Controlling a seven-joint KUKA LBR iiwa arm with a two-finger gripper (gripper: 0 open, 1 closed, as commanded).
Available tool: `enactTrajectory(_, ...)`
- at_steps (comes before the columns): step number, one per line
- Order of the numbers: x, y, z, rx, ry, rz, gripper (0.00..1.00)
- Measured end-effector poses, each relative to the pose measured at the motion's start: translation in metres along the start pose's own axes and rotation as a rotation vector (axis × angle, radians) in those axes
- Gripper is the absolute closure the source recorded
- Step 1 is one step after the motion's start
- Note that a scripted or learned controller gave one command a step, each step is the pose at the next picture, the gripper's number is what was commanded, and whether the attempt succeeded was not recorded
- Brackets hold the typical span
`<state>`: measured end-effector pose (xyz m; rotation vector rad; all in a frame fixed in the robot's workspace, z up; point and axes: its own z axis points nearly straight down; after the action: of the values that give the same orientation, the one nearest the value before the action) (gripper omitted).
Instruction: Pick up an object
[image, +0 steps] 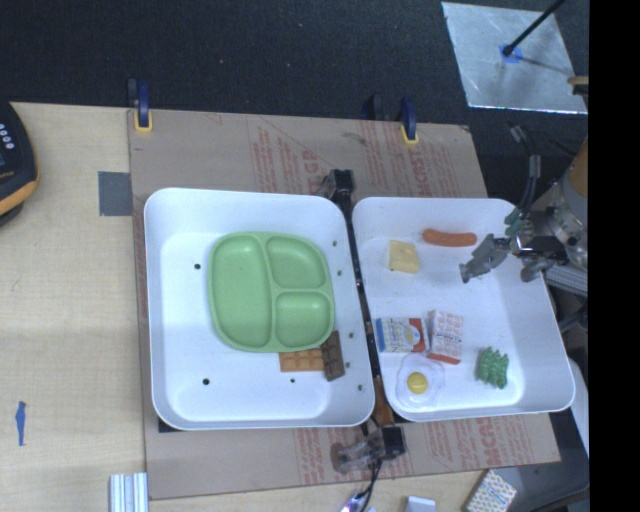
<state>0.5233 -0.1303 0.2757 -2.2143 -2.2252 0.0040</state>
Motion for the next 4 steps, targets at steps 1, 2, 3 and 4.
enactTrajectory(1,0.041,0.007,0.091,0.009,0.002,-0.005,0.0)
enactTrajectory(2,-0.005,0.092,0.172,-0.006,-0.004,-0.002,0.0)
enactTrajectory(3,-0.069,0.092,0.184,-0.002,-0.003,0.005,0.0)
enactTrajectory(4,-0.016,0.109,0.142,-0.005,0.0,-0.003,0.0)
